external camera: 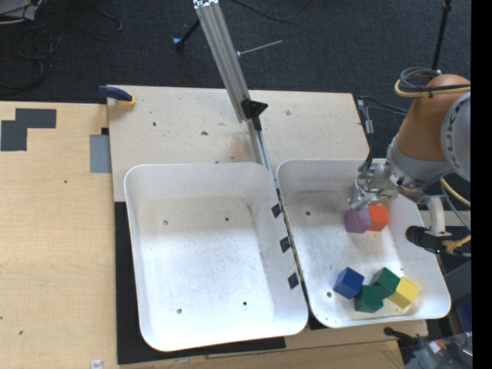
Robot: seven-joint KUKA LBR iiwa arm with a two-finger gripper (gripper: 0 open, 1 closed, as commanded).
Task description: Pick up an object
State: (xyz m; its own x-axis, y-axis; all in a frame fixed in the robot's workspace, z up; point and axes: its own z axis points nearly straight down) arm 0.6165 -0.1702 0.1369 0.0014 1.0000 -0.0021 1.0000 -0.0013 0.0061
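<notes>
The right bin serves as the landmark. At its near edge lies a cluster of blocks: a blue cube, a dark green one, a lighter green one touching it, and a yellow cube nearest the bin's right-hand rim. Farther in, about mid-bin toward its right wall, a purple cube and an orange cube sit side by side, touching. The tool hangs directly over this pair, its metal tip just at their top edges — how wide it stands, and whether it has hold of either cube, cannot be told from this angle. The arm reaches over the bin's right rim, orange band showing above the wrist. Left of the right bin lies the left bin, rims meeting along a row of black clips. Beyond both bins the counter carries a slanted aluminium rail.
</notes>
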